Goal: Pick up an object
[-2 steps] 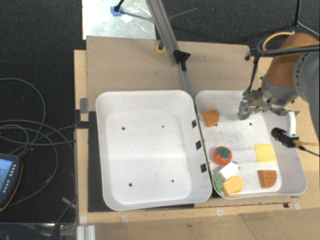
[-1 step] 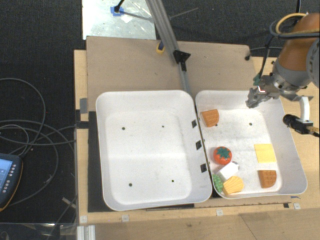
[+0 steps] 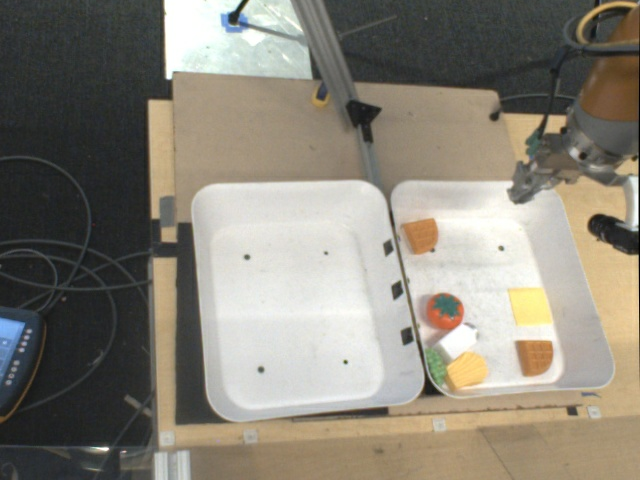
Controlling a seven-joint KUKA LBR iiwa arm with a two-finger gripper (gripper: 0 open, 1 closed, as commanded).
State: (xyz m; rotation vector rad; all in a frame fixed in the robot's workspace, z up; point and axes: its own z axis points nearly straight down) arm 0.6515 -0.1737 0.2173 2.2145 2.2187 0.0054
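Desk [image 3: 440,118]: flat brown board, matte. Two shallow white bins on it, smooth moulded plastic with rounded corners. Left bin [image 3: 215,298] sits well away from the fingers; right bin [image 3: 585,298] is the one they hang over, at its far corner.

Arm [image 3: 610,88]: grey with the orange band, reaching toward that corner. Fingers [image 3: 524,190] point down by the rim, nothing between them. Too small and dark to see open or clenched, so cannot tell.

Step, as I read it: pre-grasp, approach not committed. No target chosen by position yet.

Candidates, all in the right bin, all apart from the fingers:
- yellow square [image 3: 529,306], flat and thin, hard to pinch, below the fingers toward the near side
- orange wedge [image 3: 420,235], chunky block, nearest, off toward the divider
- brown-orange block [image 3: 534,357], ridged face, near-side wall
- red tomato [image 3: 445,310], round with green top, likely to roll
- cluster at the near corner: yellow wedge [image 3: 467,370], white piece [image 3: 458,342], green bit [image 3: 436,366], touching each other, poor clearance

Next move calls for: translate over the orange wedge, align across its narrow faces, descend, then close.
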